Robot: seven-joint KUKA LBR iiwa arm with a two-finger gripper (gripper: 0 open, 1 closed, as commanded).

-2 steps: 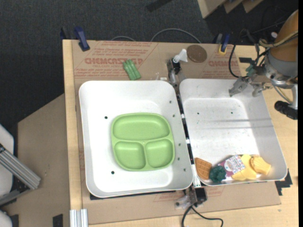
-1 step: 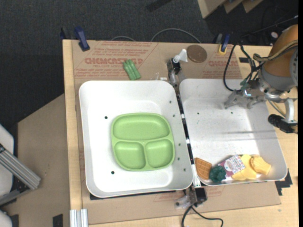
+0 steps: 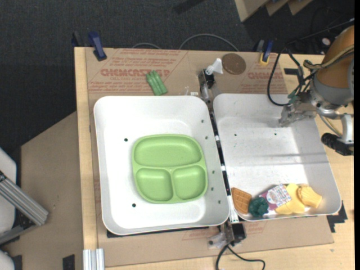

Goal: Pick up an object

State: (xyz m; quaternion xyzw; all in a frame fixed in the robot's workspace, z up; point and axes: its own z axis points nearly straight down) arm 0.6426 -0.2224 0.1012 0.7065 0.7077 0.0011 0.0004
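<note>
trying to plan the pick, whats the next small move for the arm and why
Probably travel toward the near edge of the right bin. The gripper sits over that bin's far right part, where nothing lies beneath it, while the objects, a yellow toy, a dark green piece and a waffle-like piece, are bunched along the near wall. Once above them, it could descend.

small toys point(image 3: 280, 199) heaped, right bin's point(image 3: 264, 145) near edge
</note>
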